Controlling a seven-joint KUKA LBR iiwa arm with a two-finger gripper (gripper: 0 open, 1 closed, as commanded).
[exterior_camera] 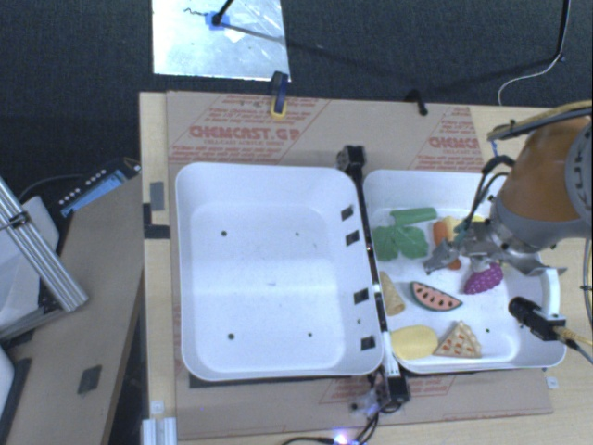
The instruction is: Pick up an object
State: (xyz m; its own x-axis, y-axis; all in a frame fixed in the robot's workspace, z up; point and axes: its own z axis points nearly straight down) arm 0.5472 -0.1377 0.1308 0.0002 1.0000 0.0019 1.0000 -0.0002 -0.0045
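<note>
My gripper (447,256) hangs low inside the right bin (419,182), near its middle. It sits just right of a green leafy toy (399,241) and below an orange carrot (441,233). Purple grapes (484,278) lie right beside it, to its lower right. A watermelon slice (435,297) lies just in front of it. Nothing is visibly held.
A green pod (412,216) lies at the back of the right bin. A tan wedge (392,297), a yellow lemon (414,342) and a pizza slice (458,341) lie along its front. The left bin (269,176) adjoins it across a black-clipped divider (363,248).
</note>
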